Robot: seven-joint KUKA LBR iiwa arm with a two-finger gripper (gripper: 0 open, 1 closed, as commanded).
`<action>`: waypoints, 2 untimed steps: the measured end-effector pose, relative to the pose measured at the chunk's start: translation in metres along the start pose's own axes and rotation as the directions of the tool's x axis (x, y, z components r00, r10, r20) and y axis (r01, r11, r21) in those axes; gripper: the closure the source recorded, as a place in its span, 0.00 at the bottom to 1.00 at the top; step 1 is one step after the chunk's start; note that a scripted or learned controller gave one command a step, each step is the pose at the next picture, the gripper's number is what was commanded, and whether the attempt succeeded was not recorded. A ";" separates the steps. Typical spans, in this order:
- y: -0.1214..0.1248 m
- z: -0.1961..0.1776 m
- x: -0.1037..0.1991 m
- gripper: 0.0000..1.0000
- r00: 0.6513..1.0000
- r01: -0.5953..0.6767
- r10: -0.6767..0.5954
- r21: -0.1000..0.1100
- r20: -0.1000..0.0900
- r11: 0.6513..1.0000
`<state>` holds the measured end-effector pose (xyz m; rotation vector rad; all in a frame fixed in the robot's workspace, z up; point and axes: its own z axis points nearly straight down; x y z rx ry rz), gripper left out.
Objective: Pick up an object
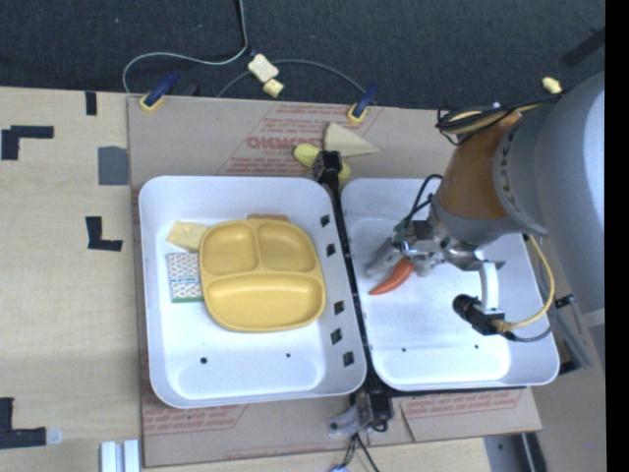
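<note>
Orange carrot-like object (391, 279) lies in the right bin (432, 362), upper-left part of its floor, tapered, tilted with its tip pointing toward 8 o'clock. Pincer (403, 254) is right over it at the object's upper end; metal fingers look to be touching or straddling the orange piece, one silvery finger (379, 259) sticking out toward 9 o'clock, but whether it is actually clamped on the object can't be told, and how far apart the fingers are can't be told either. Object seems to rest on the bin floor, not lifted. Arm (550, 165) comes in from 3 o'clock, grey body with orange band (477, 165) just above the wrist, at 1 o'clock from the object. Black cable plug with yellow wire (482, 315) hangs off the wrist at 4 o'clock from the object, over the bin. Left bin (236, 382) sits just beside the right one, at 9 o'clock, black divider strip (341, 264) between them. In the left bin: yellow three-compartment tray (260, 273), upright, roughly centred; a small patterned packet (183, 275) touching its 9 o'clock edge; a pale yellow piece (185, 234) at 10 o'clock of the tray. Both bins sit on a cardboard sheet (265, 141) on the counter (59, 313). Yellow wedge-shaped item (349, 142) on the cardboard at 12 o'clock, above the divider.
</note>
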<state>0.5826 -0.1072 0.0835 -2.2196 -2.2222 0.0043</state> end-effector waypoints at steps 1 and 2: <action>0.001 -0.014 -0.001 1.00 1.000 -0.001 0.001 -0.007 0.002 1.000; 0.005 -0.145 0.070 1.00 1.000 0.009 -0.009 -0.016 -0.003 1.000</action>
